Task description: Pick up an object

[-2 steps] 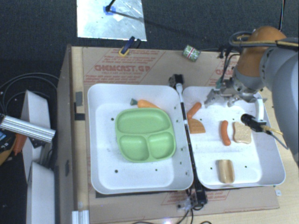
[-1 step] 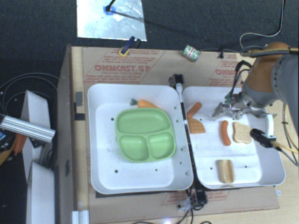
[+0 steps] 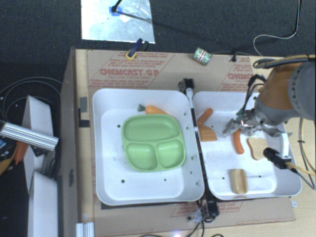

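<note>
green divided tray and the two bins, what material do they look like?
Green tray: likely molded plastic, matte to satin; uniform pale green, rounded compartment walls, soft highlights. Left bin and right bin: probably thin white plastic, smooth and slightly glossy, with rounded corners and rolled rims. Painted metal can't be ruled out from this view.

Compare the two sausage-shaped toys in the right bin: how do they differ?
Place: the upper sausage lies near the bin's left wall, apart from the arm; the lower sausage lies right under the gripper.
Pose: the upper sausage slants toward the upper right; the lower sausage runs nearly top to bottom.
Neighbours: the upper sausage is just above the orange wedge; the lower sausage is beside the toast slice.
Shared: both orange-red and rod-shaped.
</note>
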### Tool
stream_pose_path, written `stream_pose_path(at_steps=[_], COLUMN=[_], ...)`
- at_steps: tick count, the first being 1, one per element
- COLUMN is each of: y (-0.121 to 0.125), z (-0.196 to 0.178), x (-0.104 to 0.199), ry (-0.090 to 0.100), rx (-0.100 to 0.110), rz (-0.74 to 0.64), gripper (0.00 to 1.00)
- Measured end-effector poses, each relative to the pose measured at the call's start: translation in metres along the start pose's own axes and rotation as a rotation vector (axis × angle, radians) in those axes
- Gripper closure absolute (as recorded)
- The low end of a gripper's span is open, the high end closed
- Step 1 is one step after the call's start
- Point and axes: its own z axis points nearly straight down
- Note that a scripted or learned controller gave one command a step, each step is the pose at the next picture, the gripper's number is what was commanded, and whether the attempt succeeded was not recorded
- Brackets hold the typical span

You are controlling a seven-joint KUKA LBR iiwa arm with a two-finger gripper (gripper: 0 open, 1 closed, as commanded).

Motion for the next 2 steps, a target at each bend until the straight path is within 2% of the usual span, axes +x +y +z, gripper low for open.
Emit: stream_pose_path(at_steps=[1, 2], y=[0.001, 0.026], z=[-0.011, -0.102], x=[0.000, 0.072], ry=[-0.001, 0.001], rx=[-0.003, -0.005], rz=[-0.001, -0.004], gripper=[1.00, 1.00])
